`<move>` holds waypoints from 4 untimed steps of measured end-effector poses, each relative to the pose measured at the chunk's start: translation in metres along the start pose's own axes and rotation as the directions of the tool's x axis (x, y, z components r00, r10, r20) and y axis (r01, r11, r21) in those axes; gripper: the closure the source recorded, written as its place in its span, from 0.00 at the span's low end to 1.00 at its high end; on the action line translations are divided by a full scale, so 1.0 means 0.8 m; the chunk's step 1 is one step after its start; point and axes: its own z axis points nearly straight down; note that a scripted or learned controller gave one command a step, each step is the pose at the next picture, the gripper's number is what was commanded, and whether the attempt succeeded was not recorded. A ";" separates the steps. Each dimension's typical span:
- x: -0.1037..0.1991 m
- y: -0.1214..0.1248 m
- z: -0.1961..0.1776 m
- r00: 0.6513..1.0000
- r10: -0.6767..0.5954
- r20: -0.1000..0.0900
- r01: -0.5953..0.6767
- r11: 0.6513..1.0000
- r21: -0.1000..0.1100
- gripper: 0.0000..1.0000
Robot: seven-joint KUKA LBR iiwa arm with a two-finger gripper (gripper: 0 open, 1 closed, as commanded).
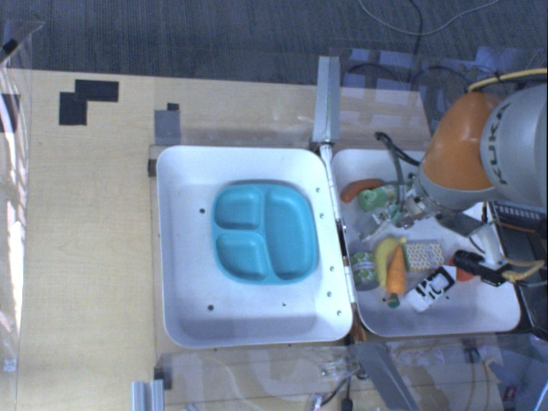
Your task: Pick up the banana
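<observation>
The tool (402, 212) hangs over the far part of the right bin (488, 319), below the grey and orange arm (479, 148). It is small and dark from here, and I cannot tell if it is open or closed. Nothing shows inside it.

Just left of the tool sit a green thing (373, 199) and a red sausage (361, 187), close to the far wall of the bin. A little nearer is the banana (385, 257). It is yellow and short, and it lies in the middle of the right bin, apart from the tool. A carrot (396, 272) lies right beside it on the right and seems to touch it. A pale green thing (363, 265) is on its left. A speckled sponge (424, 253) and a black and white card (435, 286) lie farther right.

The banana looks like a toy, so it is likely light, stiff and a bit smooth. It could slip or roll. I think the best place to hold it is across its fat middle, with room kept from the carrot.

The left bin (184, 315) holds a blue tray (264, 232) with three parts. Both bins sit on the counter (86, 229).
</observation>
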 end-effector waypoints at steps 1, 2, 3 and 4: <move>-0.020 0.026 0.018 0.896 0.445 0.002 -0.445 0.895 0.012 0.00; -0.090 0.077 0.022 0.829 0.559 -0.001 -0.559 0.828 0.051 0.00; -0.005 0.024 0.019 0.790 0.614 0.003 -0.614 0.790 0.012 0.00; 0.032 -0.041 0.016 0.536 0.844 0.005 -0.844 0.536 0.007 0.00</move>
